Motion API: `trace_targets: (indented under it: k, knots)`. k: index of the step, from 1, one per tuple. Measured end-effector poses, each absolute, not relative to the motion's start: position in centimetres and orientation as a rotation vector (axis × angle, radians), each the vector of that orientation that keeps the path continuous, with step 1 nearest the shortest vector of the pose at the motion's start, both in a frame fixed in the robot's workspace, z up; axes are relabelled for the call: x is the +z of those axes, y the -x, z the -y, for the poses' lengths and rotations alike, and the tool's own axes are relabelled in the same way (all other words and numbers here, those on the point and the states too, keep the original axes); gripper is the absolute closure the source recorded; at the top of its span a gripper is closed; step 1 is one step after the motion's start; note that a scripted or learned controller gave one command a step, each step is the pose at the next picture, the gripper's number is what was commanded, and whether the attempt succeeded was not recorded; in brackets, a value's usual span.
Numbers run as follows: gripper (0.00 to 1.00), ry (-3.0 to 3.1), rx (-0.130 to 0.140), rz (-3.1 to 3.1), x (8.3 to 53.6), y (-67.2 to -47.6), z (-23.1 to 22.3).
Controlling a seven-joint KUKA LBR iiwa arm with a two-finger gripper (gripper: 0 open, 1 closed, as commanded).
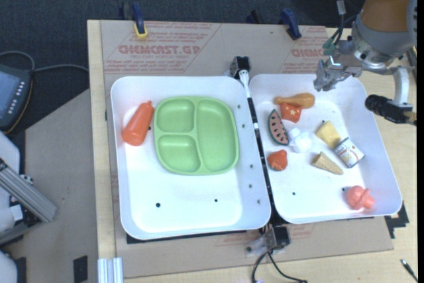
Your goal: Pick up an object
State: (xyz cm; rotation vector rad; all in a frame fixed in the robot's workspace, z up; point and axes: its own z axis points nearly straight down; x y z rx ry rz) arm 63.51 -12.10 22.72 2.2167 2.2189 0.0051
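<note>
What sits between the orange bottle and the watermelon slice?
In the camera view, the green three-compartment plate lies between the orange bottle and the watermelon slice, then the two white bins' adjoining rims.

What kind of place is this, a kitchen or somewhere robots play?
Probably a robot test lab, not a kitchen. A robot arm reaches over two white bins clamped to a cardboard-covered bench, and the food is toys: a watermelon slice, a chicken drumstick and a green divided plate.
</note>
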Motion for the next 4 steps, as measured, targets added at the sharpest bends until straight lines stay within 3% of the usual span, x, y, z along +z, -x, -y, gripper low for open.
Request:
trace_targets:
  k: [2,3,4]
  knots:
    - [1.0,-2.219,0.0,-2.229,23.6,-61.3,3.0]
    - [1.0,-2.22,-0.003,-2.23,21.4,-59.4,-2.2]
    - [1.0,-2.219,0.002,-2.222,21.7,-60.2,-2.3]
